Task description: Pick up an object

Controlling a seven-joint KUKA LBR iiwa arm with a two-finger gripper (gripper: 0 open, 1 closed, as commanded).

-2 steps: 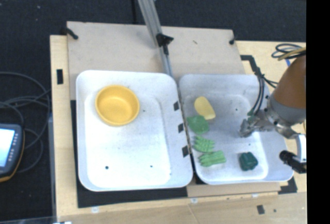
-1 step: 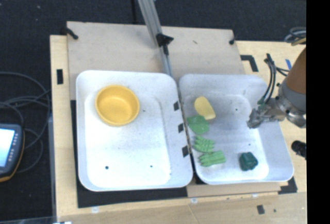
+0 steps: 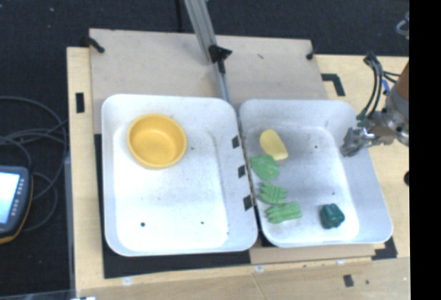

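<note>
I see two white bins side by side on the bench at frame centre. The left bin holds a yellow bowl in its upper left part, upright, mouth up.

The right bin holds five small things, none touching the gripper. A yellow piece lies upper left in that bin. Just below it sits a green lump, the two close or touching; I cannot tell which. Lower down along the bin's left wall lie two ribbed green pieces, one above the other, near each other. A dark green block sits apart from them at the bin's lower right.

The gripper is at the right side of the frame, over the right bin's upper right rim, with cables looping above it and the arm cut off by the frame edge. The fingers are small and blurred from here; I cannot tell how far apart they stand, and I see nothing between them.

A grey metal pole runs from top centre down to the gap between the bins. A handheld pendant with a lit screen lies at the far left on dark floor.
</note>
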